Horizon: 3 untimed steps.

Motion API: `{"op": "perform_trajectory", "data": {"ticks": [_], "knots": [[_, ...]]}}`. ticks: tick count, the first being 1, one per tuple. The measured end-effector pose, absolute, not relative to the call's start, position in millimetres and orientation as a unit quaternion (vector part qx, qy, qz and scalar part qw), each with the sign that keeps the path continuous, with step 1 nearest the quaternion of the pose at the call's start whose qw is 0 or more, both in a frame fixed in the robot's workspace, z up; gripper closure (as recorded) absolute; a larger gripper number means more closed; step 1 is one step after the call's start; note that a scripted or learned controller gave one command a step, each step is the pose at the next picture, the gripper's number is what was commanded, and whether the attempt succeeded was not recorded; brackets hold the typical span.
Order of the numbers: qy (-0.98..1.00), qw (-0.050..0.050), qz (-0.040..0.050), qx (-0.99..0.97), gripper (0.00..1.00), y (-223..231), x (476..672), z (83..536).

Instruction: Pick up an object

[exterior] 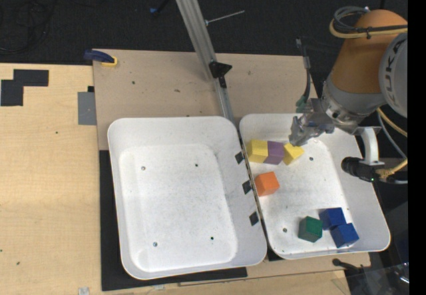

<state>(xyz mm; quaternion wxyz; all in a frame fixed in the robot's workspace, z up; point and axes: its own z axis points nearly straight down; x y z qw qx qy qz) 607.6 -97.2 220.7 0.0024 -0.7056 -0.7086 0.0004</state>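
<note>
You'll see the two-finger gripper point(297, 141) sits low over the small yellow block point(292, 152) in the right-hand white bin point(373, 220); I cannot tell its grip, so nothing looks lifted yet

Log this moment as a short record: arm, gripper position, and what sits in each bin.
arm: grey arm with orange band, reaching in from the right
gripper: gripper low over the right bin, just above the small yellow block
row near gripper: yellow block, purple block, small yellow block
mid bin: orange block
near edge: green block, blue blocks
left bin: white, shallow
</note>
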Motion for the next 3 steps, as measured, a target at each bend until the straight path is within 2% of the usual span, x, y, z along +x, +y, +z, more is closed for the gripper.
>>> {"op": "perform_trajectory", "data": {"ticks": [1, 3], "knots": [[-0.708, 0.003, 0.0011, -0.706, 1.00, -47, 589.7, 211], [-0.709, 0.003, 0.0009, -0.705, 1.00, 53, 555.3, 235]]}}
